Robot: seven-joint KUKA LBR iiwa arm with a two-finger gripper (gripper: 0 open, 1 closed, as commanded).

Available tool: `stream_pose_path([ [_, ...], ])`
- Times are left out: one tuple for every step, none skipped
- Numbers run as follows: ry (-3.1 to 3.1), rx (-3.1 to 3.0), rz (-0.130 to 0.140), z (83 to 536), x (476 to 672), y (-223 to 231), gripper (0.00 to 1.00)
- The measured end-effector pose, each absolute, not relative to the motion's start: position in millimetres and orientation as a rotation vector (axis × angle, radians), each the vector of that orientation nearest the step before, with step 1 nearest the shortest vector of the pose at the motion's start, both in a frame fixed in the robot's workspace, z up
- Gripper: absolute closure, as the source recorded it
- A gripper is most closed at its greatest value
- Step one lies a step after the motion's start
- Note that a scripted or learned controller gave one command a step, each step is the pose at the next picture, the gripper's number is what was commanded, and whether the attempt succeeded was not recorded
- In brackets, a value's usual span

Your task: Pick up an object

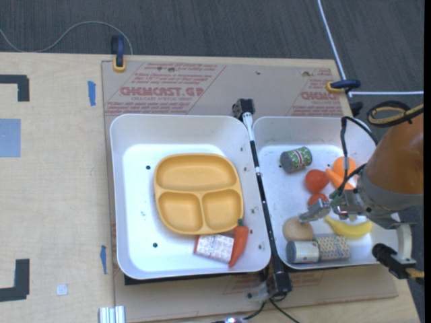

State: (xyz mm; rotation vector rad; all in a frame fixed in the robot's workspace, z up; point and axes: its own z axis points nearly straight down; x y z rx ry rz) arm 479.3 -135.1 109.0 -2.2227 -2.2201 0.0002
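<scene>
The arm comes in from the right and the gripper (322, 210) sits low over the right bin (269, 180), right in the thick of the clutter. Whether it is open or closed cannot be told from this angle, and nothing is visibly held.

Candidates are plentiful. A yellow banana (350, 227) lies just beside the gripper, a tan potato-like piece (296, 229) just left of it, and a grey tin lying on its side (318, 250) along the near wall. Farther back are a red tomato (316, 180), an orange piece (339, 170) and a small green can (296, 159).

The left bin (128, 180) carries a yellow divided plate (199, 194), with a carrot (238, 244) and a small patterned packet (214, 246) at its near edge.

Crowding looks like the big risk. The banana, potato and tin sit nearly touching, so a descent could land between pieces and simply nudge them apart. Rounded things such as the tomato or potato may squirt out under a closing pinch. The tin, on its side, could roll toward the wall. A grab catching two pieces at once would likely drop both on the lift.
</scene>
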Motion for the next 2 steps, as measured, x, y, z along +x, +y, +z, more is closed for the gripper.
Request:
stream_pose_path([
  [-2.223, -2.225, -0.004, 119, 480.7, -135, 1.00],
  [-2.224, -2.221, -0.003, 235, 480.6, -70, 1.00],
])
